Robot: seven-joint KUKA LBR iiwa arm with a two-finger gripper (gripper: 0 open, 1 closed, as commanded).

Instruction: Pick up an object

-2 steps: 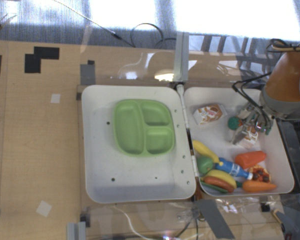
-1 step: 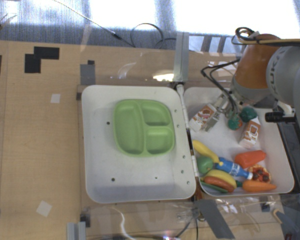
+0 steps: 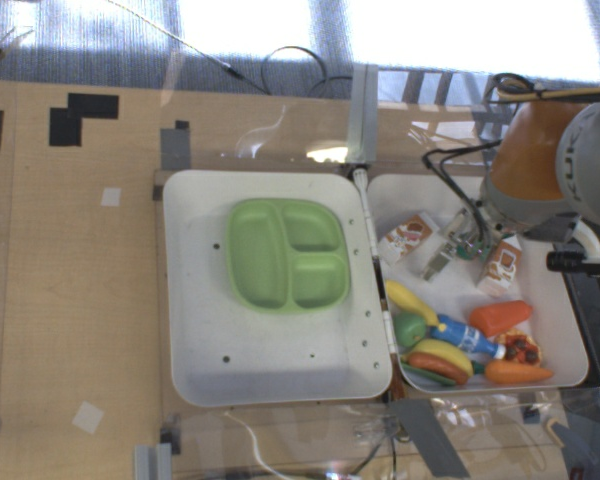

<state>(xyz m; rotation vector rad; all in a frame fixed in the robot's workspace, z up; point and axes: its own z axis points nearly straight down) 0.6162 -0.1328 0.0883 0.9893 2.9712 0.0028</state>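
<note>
Gripper: the gripper [image 3: 448,253] hangs low over the far part of the right bin [image 3: 570,363]. I cannot tell its state, it is too small and blurry.
Arm: the arm [image 3: 540,163] comes in from the right and up high.
Nearest thing: a small packet [image 3: 408,236] lies just left of the gripper, flat on the bin floor. Its long side runs slanted, up to the right.
Other side: a carton [image 3: 500,266] lies just right of the gripper, near the arm.
Gap: the gripper sits between these two, over bare white floor. I think it must shift a little left or right to get one.
Toy pile: toward the near end of the bin lie a banana [image 3: 412,302], a green pepper [image 3: 410,330], a blue bottle [image 3: 470,337], a red pepper [image 3: 500,317] and a carrot [image 3: 518,372].
Pile state: these toys touch and lean on each other, so I think they are harder to grab.
In the way: the wall between the bins is close to the packet and may block a finger.
Left bin: the left bin [image 3: 200,358] is well away to the left and holds a green plate [image 3: 285,253].
</note>
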